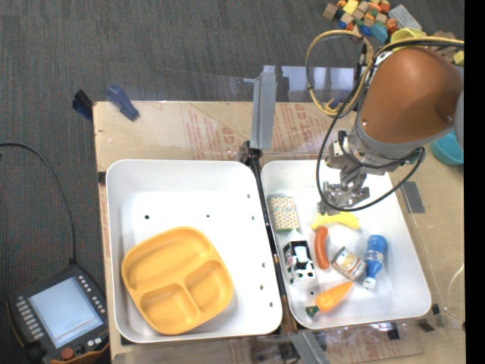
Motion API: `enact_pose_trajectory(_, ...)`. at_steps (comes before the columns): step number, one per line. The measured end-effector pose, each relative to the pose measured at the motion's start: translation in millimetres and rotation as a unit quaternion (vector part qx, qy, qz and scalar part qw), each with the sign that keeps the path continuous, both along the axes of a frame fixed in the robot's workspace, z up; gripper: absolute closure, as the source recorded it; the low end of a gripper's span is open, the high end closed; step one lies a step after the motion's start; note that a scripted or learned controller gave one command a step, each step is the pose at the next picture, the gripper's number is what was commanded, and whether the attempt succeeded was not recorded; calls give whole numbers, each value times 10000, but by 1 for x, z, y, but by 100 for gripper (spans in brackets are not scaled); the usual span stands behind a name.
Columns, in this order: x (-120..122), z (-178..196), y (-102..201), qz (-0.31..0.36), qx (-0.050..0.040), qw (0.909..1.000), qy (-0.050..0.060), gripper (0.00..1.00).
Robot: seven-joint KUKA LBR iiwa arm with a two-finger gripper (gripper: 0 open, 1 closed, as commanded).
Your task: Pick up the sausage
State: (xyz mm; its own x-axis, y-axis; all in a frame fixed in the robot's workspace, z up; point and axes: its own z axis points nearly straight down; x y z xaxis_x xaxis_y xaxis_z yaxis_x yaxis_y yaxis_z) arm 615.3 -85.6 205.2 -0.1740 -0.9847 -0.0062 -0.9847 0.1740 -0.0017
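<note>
Arm (409,97) above; red sausage (322,247) lies lengthwise, slender

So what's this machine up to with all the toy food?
The arm reaches in from the right, its gripper hovering over the right bin, above the banana. The sausage it is meant to pick up lies untouched just below, among a carrot, a can and a blue bottle. The left bin holds a yellow plate.

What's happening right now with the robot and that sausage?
Hand hovering in right white bin, over yellow banana. Red sausage lying free below banana, not held. Small can and black-and-white cow crowd its sides.
</note>
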Motion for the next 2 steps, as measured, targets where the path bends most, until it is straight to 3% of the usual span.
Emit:
enact_pose_trajectory(1,9,-51,-14,661,2,9978,18,100)
enact_pose_trajectory(2,24,43,20,1345,1,9909,-16,100)
